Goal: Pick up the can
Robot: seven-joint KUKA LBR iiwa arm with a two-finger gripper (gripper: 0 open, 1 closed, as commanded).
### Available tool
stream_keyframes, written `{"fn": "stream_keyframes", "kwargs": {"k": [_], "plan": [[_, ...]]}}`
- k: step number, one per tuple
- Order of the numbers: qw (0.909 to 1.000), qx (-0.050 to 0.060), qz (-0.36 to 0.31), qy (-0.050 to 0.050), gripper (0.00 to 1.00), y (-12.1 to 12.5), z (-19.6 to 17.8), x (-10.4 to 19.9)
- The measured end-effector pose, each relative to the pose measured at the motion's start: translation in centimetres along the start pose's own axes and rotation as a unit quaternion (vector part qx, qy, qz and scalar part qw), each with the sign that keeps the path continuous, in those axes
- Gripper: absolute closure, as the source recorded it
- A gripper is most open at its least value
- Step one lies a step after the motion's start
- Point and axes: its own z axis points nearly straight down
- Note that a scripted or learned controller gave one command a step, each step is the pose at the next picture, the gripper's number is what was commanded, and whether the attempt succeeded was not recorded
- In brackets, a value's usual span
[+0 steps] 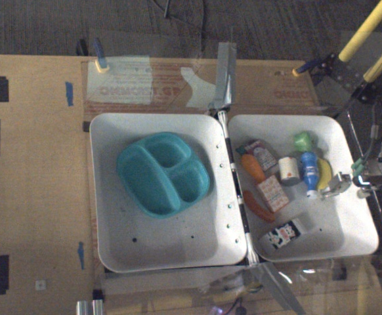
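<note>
Evidently I'm at the approach: my hand (337, 186) sits at the right white bin's (355, 238) right side, grip unreadable. The small white cylindrical can (288, 170) stands mid-bin, just beside the blue bottle (309, 169). Next I must centre above it. The left white bin (106, 195) carries a teal divided plate (164, 173).

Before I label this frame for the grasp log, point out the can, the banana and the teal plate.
can (288, 170): camera view, on its pale side.
banana (325, 174): camera view, mid-length of the peel.
teal plate (136, 176): camera view, its left rim.
</note>
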Motion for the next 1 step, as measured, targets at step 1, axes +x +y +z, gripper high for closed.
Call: {"fn": "stream_keyframes", "kwargs": {"k": [1], "plan": [[0.9985, -0.005, -0.055, -0.002, 0.0, 5.48, 12.03, 2.72]]}}
